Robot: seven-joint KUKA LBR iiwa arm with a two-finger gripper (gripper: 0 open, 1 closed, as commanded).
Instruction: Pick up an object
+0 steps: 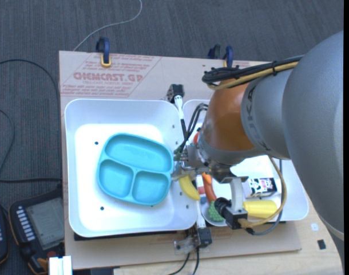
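Hovering low over the seam between the two bins, the jaws [193, 171] sit at the centre of the frame, masked by the wrist above them, so whether they are apart or together cannot be told. Just below them a banana [190, 188] lies at the left edge of the right bin [297, 208], its long axis running from upper left to lower right, with an orange carrot-like piece [207, 187] touching its right side. Further right rest a yellow block [260, 208] and a small printed box [261, 184]; a green item [214, 213] sits lower. The left bin [77, 153] holds a blue divided plate [134, 169]. Judged from this crowding, a closing grip could catch the bin wall or nudge the banana against its neighbour and slip off its curved side.
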